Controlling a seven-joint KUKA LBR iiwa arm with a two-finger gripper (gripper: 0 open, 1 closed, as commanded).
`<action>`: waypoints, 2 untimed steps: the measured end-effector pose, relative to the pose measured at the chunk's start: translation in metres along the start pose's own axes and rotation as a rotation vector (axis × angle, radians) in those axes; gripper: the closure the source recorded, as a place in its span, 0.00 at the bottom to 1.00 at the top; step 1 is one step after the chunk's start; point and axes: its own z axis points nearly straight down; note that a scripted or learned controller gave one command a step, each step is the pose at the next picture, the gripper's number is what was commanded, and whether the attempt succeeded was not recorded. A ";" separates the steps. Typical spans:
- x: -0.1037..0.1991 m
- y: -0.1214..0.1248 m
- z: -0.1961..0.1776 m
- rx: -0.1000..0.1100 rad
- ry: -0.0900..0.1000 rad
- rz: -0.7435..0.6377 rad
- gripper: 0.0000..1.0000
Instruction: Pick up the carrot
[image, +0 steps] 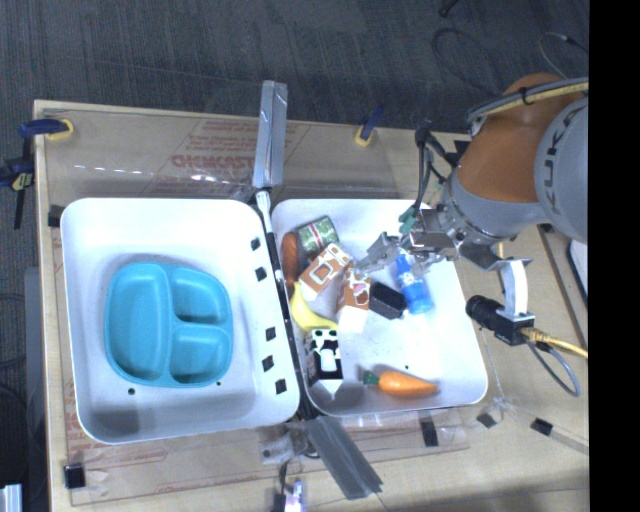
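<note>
Leftward, blue tray sat in left bin. Carrot lay near front wall of right bin, apart from clutter pile. Gripper hovered over pile, far from carrot; best shift forward, descend across carrot's width. Jaw state couldn't be told; fingertips blurred against clutter

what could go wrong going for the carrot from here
The carrot lies close to the near wall of the right bin, so the claw may hit that wall coming down. The claw hangs over the blue bottle and the cartons, far from the carrot, so it may knock them on its way across.
</note>
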 end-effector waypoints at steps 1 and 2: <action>-0.053 -0.053 0.102 -0.001 0.001 0.069 0.00; -0.046 -0.066 0.120 -0.003 0.001 0.070 0.00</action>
